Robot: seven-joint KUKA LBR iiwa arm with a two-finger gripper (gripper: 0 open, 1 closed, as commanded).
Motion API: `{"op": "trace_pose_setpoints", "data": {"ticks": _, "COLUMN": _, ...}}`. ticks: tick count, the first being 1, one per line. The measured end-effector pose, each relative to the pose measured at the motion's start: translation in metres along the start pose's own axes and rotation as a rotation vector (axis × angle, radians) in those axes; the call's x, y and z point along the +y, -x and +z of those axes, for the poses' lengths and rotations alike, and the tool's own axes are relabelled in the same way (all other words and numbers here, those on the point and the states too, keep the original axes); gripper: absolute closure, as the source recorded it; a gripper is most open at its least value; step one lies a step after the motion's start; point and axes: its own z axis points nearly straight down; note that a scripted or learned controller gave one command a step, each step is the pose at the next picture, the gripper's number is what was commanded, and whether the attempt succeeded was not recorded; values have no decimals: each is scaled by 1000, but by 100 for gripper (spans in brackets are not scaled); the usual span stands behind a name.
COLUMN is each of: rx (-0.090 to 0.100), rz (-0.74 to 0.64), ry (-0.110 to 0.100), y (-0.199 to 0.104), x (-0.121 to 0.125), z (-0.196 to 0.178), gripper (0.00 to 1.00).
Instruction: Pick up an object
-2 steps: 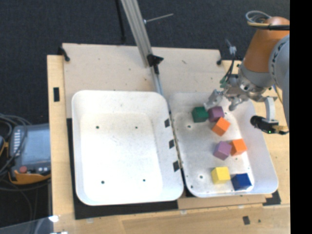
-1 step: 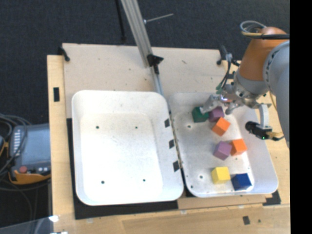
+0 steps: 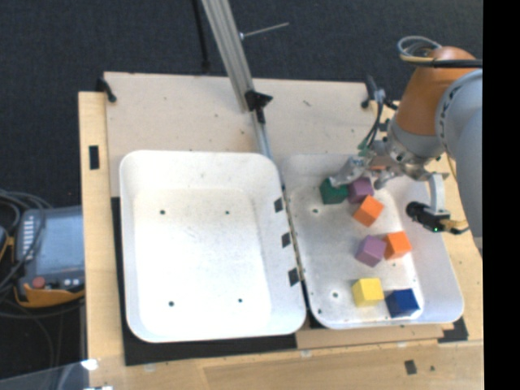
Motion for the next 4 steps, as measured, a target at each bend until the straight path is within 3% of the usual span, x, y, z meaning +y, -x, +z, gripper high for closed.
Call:
{"op": "trace_pose_setpoints", "data": {"ticks": 1, "rx": -2, "rz": 0, "ry": 6, "y": 2, "x": 2, "z": -12, "gripper": 100}}
{"op": "trace_pose_setpoints", "data": {"ticks": 2, "rx": 4, "rz": 0, "ry": -15, "y": -5, "x": 8, "z": -72, "gripper": 100}}
{"op": "trace_pose_setpoints", "data": {"ticks": 3, "rx": 4, "rz": -2, "ry": -18, "y": -3, "x": 9, "z": -101, "gripper": 100}}
{"op": "trace_pose_setpoints", "data": {"ticks": 4, "rx": 6, "rz": -1, "ry": -22, "y": -55, "x": 8, "z": -114, "gripper": 100}}
